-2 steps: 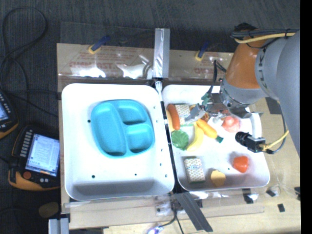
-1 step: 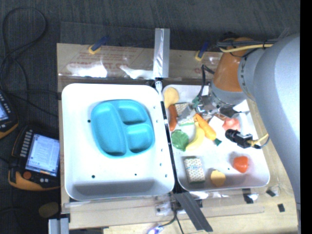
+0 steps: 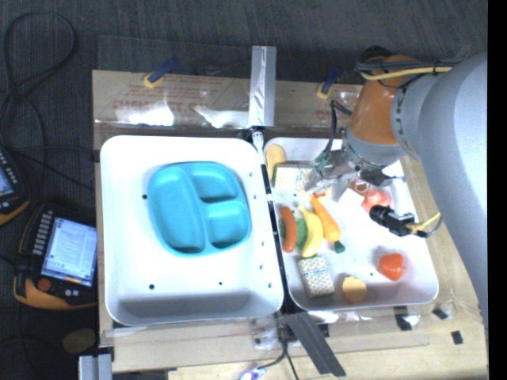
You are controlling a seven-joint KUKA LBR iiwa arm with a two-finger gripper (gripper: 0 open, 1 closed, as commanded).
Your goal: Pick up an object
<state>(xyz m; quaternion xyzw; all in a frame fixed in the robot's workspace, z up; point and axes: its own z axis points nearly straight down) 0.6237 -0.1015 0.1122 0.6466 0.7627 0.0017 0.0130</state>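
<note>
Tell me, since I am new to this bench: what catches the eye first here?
The bright blue divided tray stands out, lying alone in the left bin. The right bin holds a jumble of toy food, among it a carrot, a banana and a tomato. The grey arm's pincer hangs over that bin's far part.

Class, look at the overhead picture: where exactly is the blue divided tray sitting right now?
The blue tray lies in the left white bin, toward its upper middle, across the divider from the right bin that holds the toy food.
</note>
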